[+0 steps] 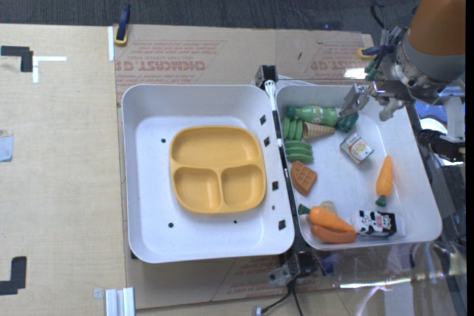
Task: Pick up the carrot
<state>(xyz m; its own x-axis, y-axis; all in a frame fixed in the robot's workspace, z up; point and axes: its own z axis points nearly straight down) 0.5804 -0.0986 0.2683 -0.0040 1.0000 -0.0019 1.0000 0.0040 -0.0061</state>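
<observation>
2 carrots (384,176) lie in my right bin (422,159); gripper (368,101) hovers at its 12 o'clock rim, jaws apart, holding nothing, poised to descend.

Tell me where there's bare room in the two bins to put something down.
Left bin: a bare white margin all around the yellow plate, widest on its left. Right bin: one bare patch mid-floor, between the waffle and the upright carrot. Its left edge and near corner are crowded with toy food.

Arm (444,4) cut by right edge; small box's (357,149) label too small to read.
</observation>
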